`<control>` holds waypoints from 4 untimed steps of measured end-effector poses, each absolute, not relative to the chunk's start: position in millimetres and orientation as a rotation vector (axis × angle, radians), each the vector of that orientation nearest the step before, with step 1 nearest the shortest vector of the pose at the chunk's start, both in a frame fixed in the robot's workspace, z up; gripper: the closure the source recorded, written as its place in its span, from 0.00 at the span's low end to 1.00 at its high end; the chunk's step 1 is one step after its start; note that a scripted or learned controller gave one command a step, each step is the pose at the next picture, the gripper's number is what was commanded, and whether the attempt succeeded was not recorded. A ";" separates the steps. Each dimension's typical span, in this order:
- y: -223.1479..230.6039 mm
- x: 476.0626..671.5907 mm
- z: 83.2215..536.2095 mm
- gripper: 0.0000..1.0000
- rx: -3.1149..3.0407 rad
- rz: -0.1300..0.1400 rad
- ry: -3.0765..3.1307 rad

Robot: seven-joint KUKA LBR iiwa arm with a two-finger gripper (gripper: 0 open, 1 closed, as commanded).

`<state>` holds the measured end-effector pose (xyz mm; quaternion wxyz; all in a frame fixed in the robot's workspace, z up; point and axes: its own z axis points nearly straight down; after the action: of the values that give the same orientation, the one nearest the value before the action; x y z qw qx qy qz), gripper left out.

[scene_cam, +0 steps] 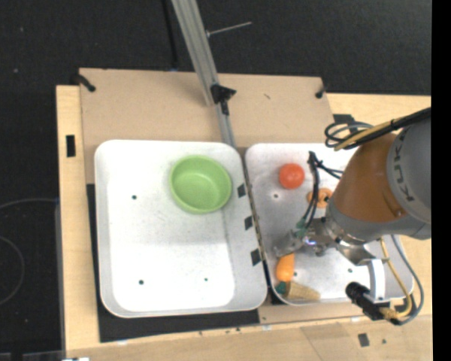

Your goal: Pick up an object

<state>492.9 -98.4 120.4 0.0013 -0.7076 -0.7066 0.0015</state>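
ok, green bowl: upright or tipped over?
Upright. The green bowl sits mouth-up in the left bin, its round rim and hollow interior facing the camera.

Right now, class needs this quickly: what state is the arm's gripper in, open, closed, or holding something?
Gripper: cannot be told. It sits low in the right bin, near the orange carrot-like piece.
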 end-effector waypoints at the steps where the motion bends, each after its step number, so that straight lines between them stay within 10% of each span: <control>1: -98.9 495.4 133.7 1.00 -2.230 -0.006 -2.217; 4: -47.8 534.0 218.4 1.00 -2.212 -0.003 -2.231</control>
<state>534.0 -47.8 218.4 0.0000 -0.7042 -0.7100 -0.0011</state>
